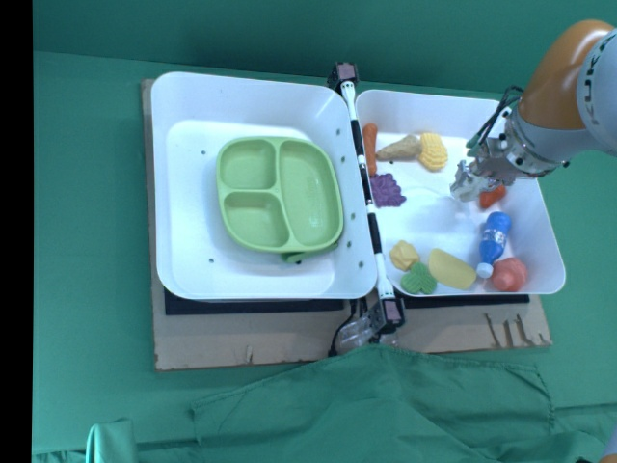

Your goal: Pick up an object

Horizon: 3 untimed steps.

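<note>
Small orange-red toy (494,197) lies in the right bin (461,104), touching or just beside the gripper (467,182), whose state I cannot tell. Nearby are a blue bottle (493,239), a red ball (509,274) and yellow corn (433,149). The left bin (193,95) holds a green divided plate (280,196)

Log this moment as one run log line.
arm: over right bin | gripper: near small red toy | grasp: unconfirmed | left bin: green tray

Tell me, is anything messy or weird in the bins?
Nothing looks spilled or broken. One small oddity: a green thing pokes out from under the green divided plate in the left bin, so the plate may sit a little unevenly.
</note>
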Each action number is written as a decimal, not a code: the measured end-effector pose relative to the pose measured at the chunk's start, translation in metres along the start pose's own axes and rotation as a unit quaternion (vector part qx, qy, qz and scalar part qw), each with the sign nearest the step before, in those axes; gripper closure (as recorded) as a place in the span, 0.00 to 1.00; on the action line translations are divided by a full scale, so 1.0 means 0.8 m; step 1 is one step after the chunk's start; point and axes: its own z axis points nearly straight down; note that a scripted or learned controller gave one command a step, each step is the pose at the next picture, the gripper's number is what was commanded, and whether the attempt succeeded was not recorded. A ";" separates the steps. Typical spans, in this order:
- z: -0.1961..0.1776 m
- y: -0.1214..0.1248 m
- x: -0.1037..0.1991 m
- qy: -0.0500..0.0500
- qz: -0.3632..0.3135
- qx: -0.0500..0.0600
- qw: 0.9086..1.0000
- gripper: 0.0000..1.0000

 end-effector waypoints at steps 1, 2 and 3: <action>0.001 0.000 0.000 0.000 0.000 0.001 1.000 0.00; 0.016 -0.022 -0.021 0.001 -0.002 0.000 1.000 0.00; 0.014 -0.058 -0.023 -0.002 -0.001 -0.002 1.000 0.00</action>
